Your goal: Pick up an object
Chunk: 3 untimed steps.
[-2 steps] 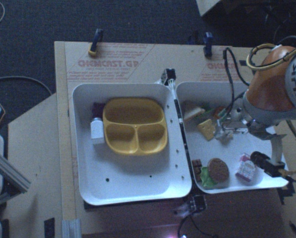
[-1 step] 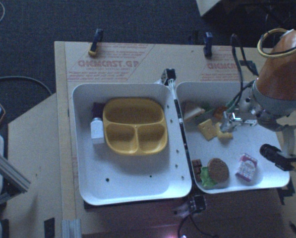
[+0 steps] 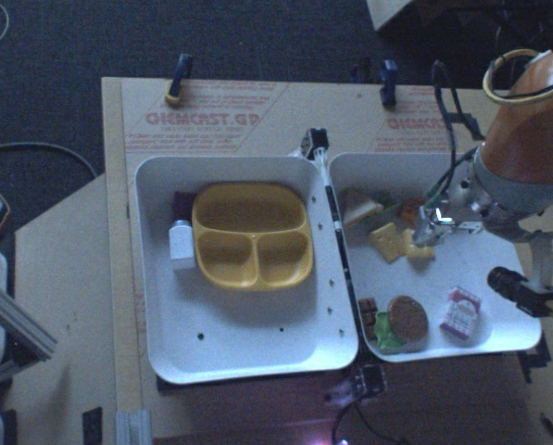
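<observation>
Claw (image 3: 431, 222) hovers over the yellow cheese wedge (image 3: 387, 242), whose long axis runs diagonally; its opening, can't tell.

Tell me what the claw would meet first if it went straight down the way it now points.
Probably the pale yellow cheese-like pieces in the right bin. The claw hangs above that cluster, pointing down and slightly toward the divider, though one slanted view leaves depth uncertain, so the bin floor beside them is possible.
</observation>
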Motion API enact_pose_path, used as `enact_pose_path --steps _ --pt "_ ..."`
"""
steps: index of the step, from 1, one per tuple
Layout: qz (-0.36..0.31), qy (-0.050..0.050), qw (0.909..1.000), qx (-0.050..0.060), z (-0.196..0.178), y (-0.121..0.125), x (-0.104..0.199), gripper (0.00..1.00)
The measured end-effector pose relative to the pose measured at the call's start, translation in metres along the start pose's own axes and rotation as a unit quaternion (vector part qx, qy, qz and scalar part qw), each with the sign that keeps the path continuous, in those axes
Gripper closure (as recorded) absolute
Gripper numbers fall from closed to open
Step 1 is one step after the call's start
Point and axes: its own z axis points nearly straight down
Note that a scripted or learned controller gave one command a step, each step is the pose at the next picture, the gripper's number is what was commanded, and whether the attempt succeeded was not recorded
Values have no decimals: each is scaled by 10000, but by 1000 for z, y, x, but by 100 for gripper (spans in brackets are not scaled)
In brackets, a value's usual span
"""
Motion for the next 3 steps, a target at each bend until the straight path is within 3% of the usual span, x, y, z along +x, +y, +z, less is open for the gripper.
enact_pose_path --steps 2,3 --pt "-26 10 10000 -2 -15 40 103 100" --pt "-20 9 10000 5 -5 44 150 100"
